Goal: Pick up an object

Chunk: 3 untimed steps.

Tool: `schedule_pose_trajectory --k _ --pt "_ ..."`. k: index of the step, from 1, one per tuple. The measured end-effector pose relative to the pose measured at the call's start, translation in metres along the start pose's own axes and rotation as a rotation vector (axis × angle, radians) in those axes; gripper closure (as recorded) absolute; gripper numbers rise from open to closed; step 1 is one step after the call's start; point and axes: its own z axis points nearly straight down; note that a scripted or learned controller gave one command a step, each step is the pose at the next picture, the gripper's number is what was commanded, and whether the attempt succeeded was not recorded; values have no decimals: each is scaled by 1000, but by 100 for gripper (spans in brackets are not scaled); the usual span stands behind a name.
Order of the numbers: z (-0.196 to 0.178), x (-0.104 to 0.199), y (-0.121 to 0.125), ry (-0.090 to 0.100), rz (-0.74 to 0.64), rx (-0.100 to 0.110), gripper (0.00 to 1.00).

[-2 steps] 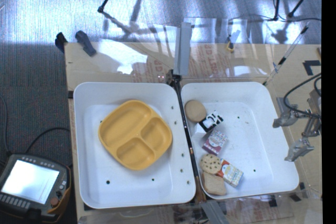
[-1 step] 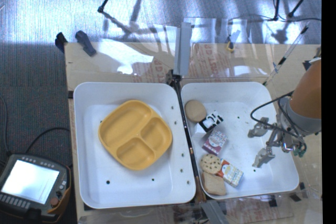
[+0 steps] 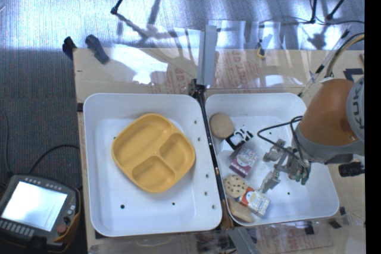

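Nearest the tabletop's front edge, in the front left corner of the right bin (image 3: 309, 211), lies a flat tan biscuit-like piece (image 3: 240, 212) against the bin wall, with a small red-and-white carton (image 3: 257, 201) touching it and a round chocolate-chip cookie (image 3: 235, 186) just behind. These look light and rigid, the carton printed card with crisp corners, the cookie matte and crumbly-looking.

The jaws (image 3: 271, 182) hang just beside the carton, on its far right side, pointing down and toward the bin's front left corner. They look slightly parted with nothing between them, though the fingertips are small and partly blurred, so how wide they stand is hard to read. The carton seems the likeliest target: it lies forward and left of the jaws, close enough that a short descent and a small shift that way should bring them over it. Its long axis runs roughly from the bin's left wall toward its front right, so a grip across the short side would suit.

Further back sits a purplish packet (image 3: 243, 159), glossy and probably soft, then a black-and-white item (image 3: 239, 137), and a smooth beige oval (image 3: 221, 125) near the bin's far left corner.

The left bin (image 3: 101, 211) carries a yellow plastic divided plate (image 3: 153, 152), smooth and moulded in three compartments, well apart from the arm.
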Motion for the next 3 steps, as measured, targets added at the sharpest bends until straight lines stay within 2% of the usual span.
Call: schedule_pose_trajectory --k 1,2,3 --pt "-10 0 3 -1 -9 0 100" --pt "-100 9 38 -7 -532 -1 100" --pt "-100 40 96 -2 -743 -1 100"
